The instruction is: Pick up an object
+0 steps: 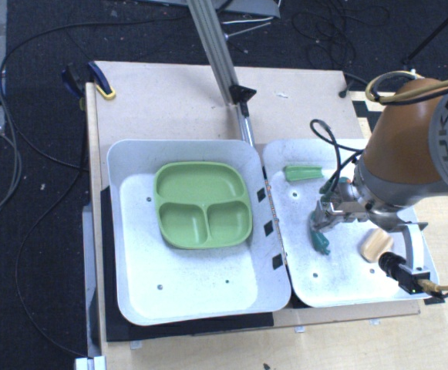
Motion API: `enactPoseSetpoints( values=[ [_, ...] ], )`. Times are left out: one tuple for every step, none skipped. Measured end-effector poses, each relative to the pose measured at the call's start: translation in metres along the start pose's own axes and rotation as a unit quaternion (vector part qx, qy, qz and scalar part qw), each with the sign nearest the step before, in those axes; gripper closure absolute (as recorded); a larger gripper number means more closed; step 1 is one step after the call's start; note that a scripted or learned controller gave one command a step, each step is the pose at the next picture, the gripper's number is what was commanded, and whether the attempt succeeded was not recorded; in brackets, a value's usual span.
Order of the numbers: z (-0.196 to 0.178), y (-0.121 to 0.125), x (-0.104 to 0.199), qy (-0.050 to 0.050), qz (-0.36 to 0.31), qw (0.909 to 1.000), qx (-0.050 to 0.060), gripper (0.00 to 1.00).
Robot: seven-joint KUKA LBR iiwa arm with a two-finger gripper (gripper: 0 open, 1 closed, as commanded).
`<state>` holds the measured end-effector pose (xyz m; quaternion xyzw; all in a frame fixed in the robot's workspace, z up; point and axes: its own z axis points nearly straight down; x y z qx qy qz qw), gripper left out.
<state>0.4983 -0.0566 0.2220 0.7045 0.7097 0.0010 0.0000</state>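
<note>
Down in the right white bin (304, 287), the gripper (318, 226) hangs right above a small teal piece (321, 243), near a tan block (375, 245), while a smooth green three-part plate (203, 204) fills the left bin (139, 284).

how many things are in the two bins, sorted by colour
Light green: 2, a divided plate in the left bin and a small flat piece in the right bin
Teal: 1, a small object below the end effector
Tan: 1, a block
Total: 4
</note>
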Motion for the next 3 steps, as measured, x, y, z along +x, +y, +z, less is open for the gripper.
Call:
enactPoseSetpoints(
  values=[
    [-0.011, 0.018, 0.05, 0.0, 0.0, 1.0, 0.0, 1.0],
    [-0.021, 0.043, 0.098, 0.0, 0.0, 1.0, -0.001, 1.0],
    [-0.027, 0.063, 0.148, 0.0, 0.0, 1.0, -0.001, 1.0]
  ],
)
